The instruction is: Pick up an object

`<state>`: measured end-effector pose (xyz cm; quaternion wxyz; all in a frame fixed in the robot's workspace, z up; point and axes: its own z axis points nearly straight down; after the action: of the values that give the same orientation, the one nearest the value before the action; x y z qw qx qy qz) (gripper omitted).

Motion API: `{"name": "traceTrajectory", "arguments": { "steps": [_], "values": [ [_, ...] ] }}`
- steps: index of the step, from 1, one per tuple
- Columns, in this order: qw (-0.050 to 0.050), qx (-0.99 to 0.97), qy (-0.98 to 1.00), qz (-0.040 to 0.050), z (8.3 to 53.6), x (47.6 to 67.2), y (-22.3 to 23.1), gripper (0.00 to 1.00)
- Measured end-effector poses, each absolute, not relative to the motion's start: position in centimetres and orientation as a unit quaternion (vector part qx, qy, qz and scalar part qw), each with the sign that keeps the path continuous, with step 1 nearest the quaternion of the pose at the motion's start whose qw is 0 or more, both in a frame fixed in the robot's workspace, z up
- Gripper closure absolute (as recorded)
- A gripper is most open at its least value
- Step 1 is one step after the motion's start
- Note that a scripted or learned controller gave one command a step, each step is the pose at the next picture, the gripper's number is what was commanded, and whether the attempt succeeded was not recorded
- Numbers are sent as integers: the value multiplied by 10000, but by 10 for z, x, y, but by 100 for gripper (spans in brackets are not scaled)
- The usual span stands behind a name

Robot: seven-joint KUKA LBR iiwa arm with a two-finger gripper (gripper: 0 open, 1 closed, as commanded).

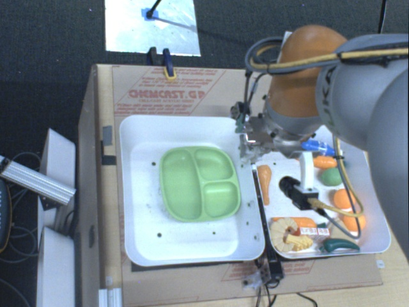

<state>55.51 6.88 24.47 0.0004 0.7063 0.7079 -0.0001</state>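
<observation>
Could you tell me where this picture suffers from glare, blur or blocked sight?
In the camera view, the shiny sheet beyond the bench is glared pale; the arm looms soft and large, hiding much of the right bin; the green plate in the left bin is evenly lit and sharp.

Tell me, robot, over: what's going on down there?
Gripper low at right bin's left edge, nothing seen held. Toy food waits there, carrot nearest. Green plate sits in left bin.
</observation>
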Motion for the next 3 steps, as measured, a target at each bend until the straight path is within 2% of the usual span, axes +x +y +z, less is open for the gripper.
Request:
{"name": "traceTrajectory", "arguments": {
  "steps": [1,2,3],
  "values": [
    [6,7055,7088,11,294,532,93,100],
    [3,7051,7091,6,270,523,124,100],
    [-4,7053,7089,-1,232,552,183,100]
  ]
}}
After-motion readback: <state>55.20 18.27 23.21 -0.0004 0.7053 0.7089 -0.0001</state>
